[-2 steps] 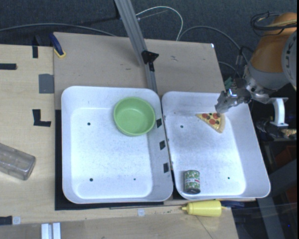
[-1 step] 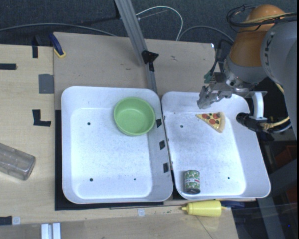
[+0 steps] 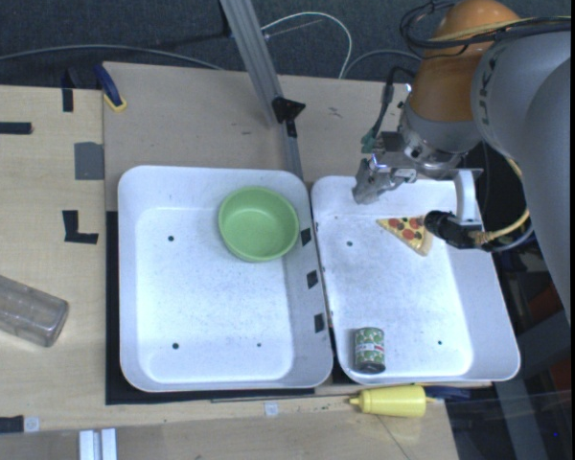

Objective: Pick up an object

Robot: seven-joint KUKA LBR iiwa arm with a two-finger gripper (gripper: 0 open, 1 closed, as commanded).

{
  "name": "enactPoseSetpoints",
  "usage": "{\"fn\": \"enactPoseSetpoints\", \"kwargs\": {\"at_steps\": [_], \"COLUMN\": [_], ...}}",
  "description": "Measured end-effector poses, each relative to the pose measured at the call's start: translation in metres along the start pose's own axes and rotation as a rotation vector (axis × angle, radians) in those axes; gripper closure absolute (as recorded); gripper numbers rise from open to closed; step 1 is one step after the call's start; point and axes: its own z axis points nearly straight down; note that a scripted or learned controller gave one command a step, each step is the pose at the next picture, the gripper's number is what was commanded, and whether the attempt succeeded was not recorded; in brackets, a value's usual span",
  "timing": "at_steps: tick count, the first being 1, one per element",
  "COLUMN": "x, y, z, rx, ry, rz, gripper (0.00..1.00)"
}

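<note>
The gripper hangs over the right bin near its far-left corner; whether it is spread I cannot tell. A pizza slice lies at its four o'clock, a small can at six.

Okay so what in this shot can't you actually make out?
- Gripper: its fingers are small and dark against the right bin's back rim, camera view; open or shut is unclear.
- Can: label too small and blurred to read.
- Pizza slice: its right end meets a black fitting on the arm; contact unclear.
- Yellow bottle: lies outside the bin, front rim covers its upper edge.
- Clear container: cut off by the left edge.
</note>
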Motion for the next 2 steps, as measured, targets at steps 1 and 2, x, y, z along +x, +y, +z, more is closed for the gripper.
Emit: {"fn": "enactPoseSetpoints", "kwargs": {"at_steps": [1, 2], "x": [0.046, 0.100], "y": [0.000, -0.006], "z": [0.006, 0.009], "rx": [0.002, 0.003], "ry": [-0.001, 0.000], "rz": [0.001, 0.000], "gripper": [1.00, 1.00]}}
